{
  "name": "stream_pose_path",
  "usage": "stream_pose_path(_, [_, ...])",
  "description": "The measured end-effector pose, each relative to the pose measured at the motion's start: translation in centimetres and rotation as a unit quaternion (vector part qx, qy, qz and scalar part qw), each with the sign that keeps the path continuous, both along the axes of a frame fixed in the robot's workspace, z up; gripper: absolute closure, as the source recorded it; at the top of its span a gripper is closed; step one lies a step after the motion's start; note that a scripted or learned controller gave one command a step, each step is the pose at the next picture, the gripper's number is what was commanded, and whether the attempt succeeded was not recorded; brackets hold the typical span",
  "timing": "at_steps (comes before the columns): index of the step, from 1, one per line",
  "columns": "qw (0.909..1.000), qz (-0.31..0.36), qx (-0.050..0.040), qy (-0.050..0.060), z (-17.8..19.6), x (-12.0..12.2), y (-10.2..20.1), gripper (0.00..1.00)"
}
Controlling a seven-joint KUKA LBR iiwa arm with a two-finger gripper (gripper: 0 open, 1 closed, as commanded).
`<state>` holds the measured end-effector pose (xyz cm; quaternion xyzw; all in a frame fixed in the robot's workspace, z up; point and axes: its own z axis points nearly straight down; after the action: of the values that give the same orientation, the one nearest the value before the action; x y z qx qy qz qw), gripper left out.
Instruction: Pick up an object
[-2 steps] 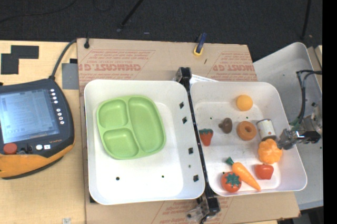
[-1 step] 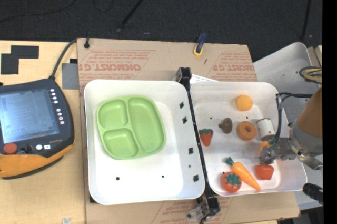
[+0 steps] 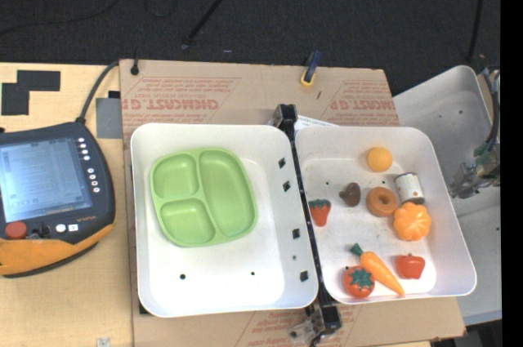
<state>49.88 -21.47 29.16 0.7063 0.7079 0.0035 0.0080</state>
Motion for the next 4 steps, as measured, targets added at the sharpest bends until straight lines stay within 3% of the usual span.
stream_pose_path(1, [1.0000, 0.000, -0.0004, 0.000, 25.6, 3.9, 0.1, 1.00])
stream_pose_path(2, [0.9999, -0.001, 0.0060, 0.016, 3.7, 1.7, 1.9, 1.00])
stream_pose_path(3, [0.9999, -0.001, 0.0063, 0.015, -13.3, -1.1, 3.4, 1.00])
stream_pose_path(4, [1.0000, -0.001, 0.0002, 0.003, -1.5, 2.1, -0.2, 1.00])
